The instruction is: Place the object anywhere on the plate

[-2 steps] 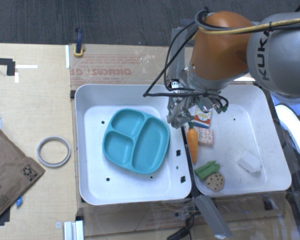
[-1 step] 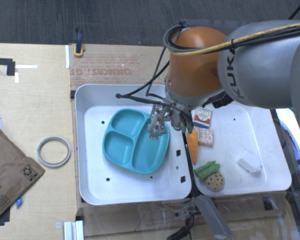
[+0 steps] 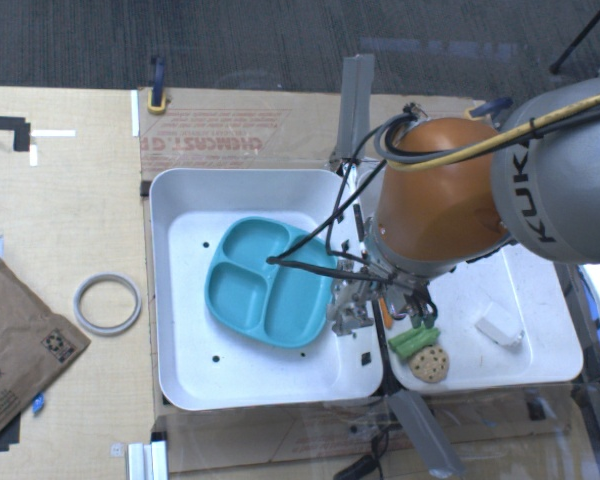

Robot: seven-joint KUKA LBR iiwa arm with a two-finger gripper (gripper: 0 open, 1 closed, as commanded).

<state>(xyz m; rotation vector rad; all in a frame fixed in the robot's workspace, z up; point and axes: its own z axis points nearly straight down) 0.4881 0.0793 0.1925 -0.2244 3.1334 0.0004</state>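
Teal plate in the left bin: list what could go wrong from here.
1. The gripper sits at the teal plate's right rim, close to the wall between the bins; a descent here might strike the rim and tip or shove the plate.
2. Black cables trail over the plate and could snag it.
3. The green item and cookie lie in the right bin, so nothing may get delivered.

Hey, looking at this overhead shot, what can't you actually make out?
- Gripper: finger state blocked by the arm's wrist and cables.
- Green object: partly under the wrist; identity unclear.
- Teal plate: right rim behind the gripper.
- White piece: too small to identify.
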